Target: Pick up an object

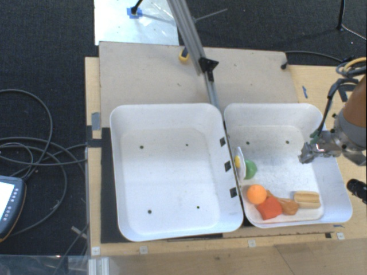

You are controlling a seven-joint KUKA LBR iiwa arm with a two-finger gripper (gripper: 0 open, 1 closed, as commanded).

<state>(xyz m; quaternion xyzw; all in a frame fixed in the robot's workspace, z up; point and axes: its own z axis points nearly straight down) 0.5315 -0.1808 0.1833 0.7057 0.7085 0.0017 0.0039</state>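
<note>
So the pick hasn't really happened yet as far as I can see. The gripper (308,152) sits over the right bin (269,119), near its right wall, and nothing is between its fingers. Whether the pincer is open or closed, I honestly can't tell, it's just a small grey blob at this angle.

All the candidates are bunched along the front edge of that right bin, well clear of the gripper. There's an orange ball (256,194), a red block (268,208) touching it on the front side, a brownish carrot-like piece (288,205) just beside the red block, and a tan bread-roll thing (306,198) next along toward the bin's right wall. A green and yellow object (248,168) leans on the bin's left wall, just behind the ball.

So what's left is basically everything: get over 1 of them, drop, close, lift.

Hard to make out: the green and yellow thing is partly tucked against the wall, and most of the arm is cut off past the bin's right side.
</note>
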